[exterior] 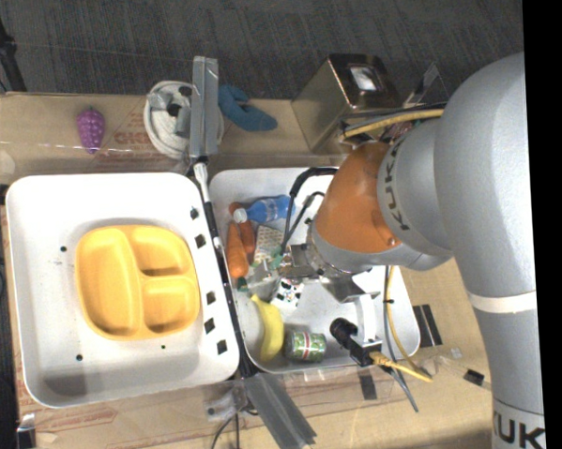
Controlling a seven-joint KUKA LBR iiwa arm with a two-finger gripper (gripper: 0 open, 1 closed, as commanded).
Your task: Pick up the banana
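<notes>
The yellow banana (269, 328) lies near the front left corner of the right bin (407, 327), close to the wall between the bins. My gripper (285, 268) hangs over the middle of that bin, just behind and to the right of the banana, among a cluster of small items. Nothing yellow shows at the gripper. The orange band and grey wrist cover the bin's right half.
A green can (307, 346) sits right of the banana. An orange item (237, 250), a blue bottle (267, 210) and a small black-and-white piece (286, 290) lie behind it. The left bin (44, 372) holds a yellow divided tray (138, 278). A purple object (90, 128) rests beyond the bins.
</notes>
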